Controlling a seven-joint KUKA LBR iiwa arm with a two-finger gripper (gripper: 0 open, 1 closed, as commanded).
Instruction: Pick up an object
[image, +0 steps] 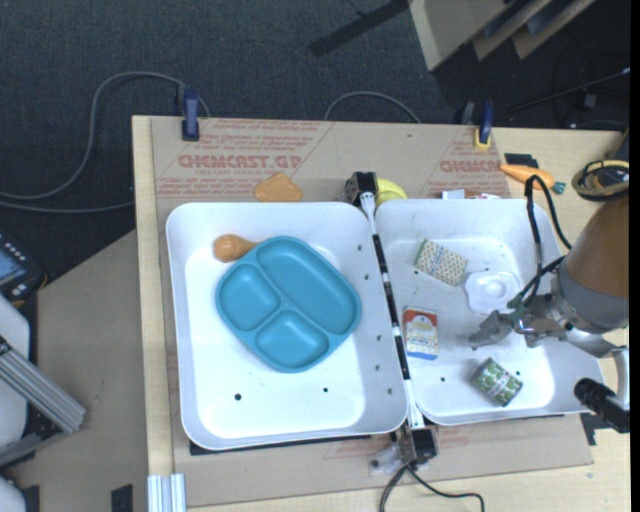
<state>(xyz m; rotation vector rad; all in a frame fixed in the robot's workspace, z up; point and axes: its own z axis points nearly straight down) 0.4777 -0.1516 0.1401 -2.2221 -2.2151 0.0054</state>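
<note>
- I have the gripper (497, 330) low in the right bin (455, 405), fingers apart, holding nothing.
- Approach step. Green packet (496, 381) lies just below it; white cap (487, 291) just above.
- Next move: centre over one, descend, close.

Two shallow white bins (200, 300) were counted. In the left bin one blue three-compartment plastic tray (287, 302) and one orange rounded piece (233, 246) were seen; in the right bin (455, 400) four small items: one patterned packet (441, 261), one white lump (487, 291), one red-and-white packet (421, 333), one green wrapped block (496, 381).
</note>
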